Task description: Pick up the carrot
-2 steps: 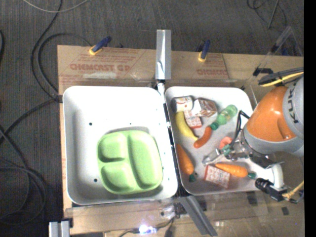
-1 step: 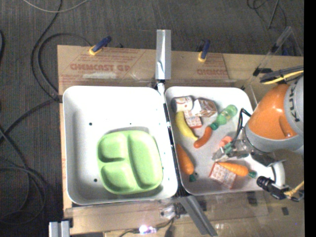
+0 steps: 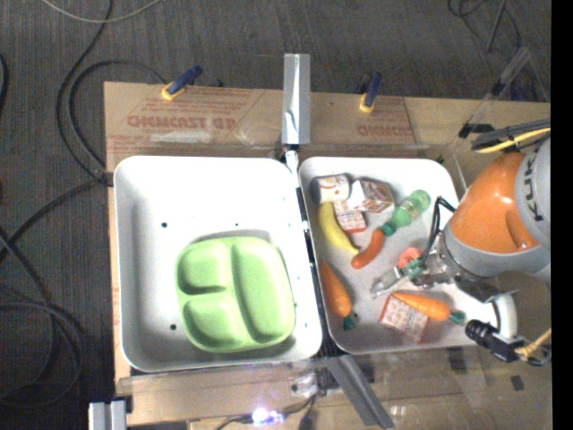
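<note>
Two carrot-like pieces lie in the right bin (image 3: 439, 170). One orange carrot (image 3: 336, 292) rests along the bin's left wall, its dark green end toward the front. Another orange carrot (image 3: 423, 306) lies across a red and white box (image 3: 401, 319) near the front right. My gripper (image 3: 394, 280) hangs low over the bin floor just above and left of that second carrot, with a small red piece (image 3: 409, 260) beside it. Nothing shows held in the gripper. The arm's orange wrist band (image 3: 488, 209) covers the bin's right side.
The right bin also holds a yellow banana (image 3: 331, 227), a red-orange pepper-like piece (image 3: 367, 251), a green bottle (image 3: 410, 209), a small can (image 3: 331, 186) and small packets (image 3: 372, 195). A green divided plate (image 3: 235, 294) sits in the left bin (image 3: 143, 195).
</note>
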`<action>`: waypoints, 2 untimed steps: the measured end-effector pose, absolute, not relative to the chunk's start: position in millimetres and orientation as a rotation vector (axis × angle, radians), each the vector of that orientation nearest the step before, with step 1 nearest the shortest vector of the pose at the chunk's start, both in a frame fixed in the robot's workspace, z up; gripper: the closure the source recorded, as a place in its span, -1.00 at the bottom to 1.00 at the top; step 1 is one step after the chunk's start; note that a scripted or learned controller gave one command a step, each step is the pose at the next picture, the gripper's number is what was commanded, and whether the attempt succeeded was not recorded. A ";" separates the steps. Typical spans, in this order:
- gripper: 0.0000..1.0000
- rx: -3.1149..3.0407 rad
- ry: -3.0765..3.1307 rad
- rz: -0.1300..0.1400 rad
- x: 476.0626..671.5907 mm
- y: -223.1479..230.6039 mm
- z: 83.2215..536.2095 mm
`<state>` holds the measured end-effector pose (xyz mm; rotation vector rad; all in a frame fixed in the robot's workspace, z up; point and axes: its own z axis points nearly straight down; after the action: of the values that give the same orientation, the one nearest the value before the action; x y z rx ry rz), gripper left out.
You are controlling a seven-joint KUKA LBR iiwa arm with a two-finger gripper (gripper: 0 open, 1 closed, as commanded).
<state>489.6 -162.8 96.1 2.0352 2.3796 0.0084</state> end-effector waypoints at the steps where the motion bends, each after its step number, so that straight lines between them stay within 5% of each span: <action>1: 1.00 2.036 2.384 0.007 490.1 -162.1 101.9; 2: -1.00 2.036 2.385 0.006 489.9 -162.1 101.8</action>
<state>489.9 -162.1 101.8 2.0364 2.3847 0.0060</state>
